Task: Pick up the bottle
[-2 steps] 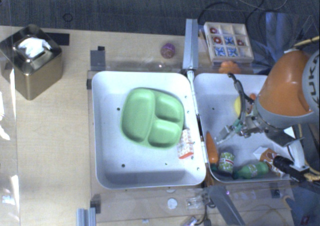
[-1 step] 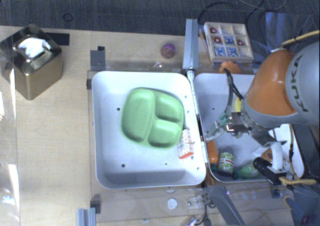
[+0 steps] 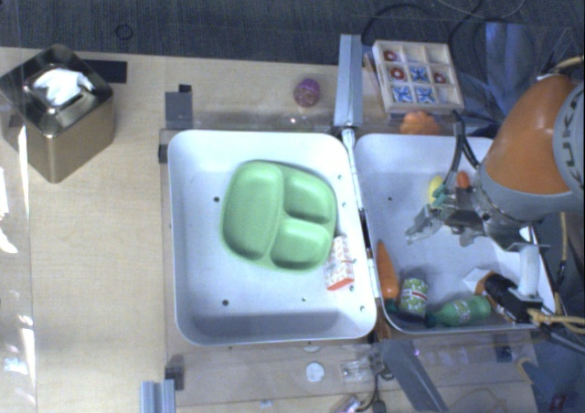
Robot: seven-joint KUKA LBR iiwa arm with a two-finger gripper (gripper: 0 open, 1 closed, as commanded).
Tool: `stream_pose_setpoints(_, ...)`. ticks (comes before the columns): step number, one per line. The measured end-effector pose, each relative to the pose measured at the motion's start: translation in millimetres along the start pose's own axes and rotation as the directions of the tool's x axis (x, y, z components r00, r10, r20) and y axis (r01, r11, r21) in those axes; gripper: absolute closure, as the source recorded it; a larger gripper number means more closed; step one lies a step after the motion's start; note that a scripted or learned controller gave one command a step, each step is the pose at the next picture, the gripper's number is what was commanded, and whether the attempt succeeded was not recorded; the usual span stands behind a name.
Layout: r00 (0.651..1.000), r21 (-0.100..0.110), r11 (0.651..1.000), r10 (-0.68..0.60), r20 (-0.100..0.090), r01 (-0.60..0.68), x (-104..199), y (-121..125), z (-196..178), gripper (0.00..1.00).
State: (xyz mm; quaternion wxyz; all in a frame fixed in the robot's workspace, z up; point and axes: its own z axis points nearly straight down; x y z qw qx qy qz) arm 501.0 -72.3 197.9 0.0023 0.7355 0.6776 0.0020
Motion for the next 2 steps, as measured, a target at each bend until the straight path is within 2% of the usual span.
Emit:
stream_pose_setpoints(1,0.983,0.002,0.983,-0.185,-0.001,0.185,-15,-12,44,0.0)
stream_pose_setpoints(2,0.974,-0.006,0.974,-0.228,0.005,0.228,-18,-10,99,0.0)
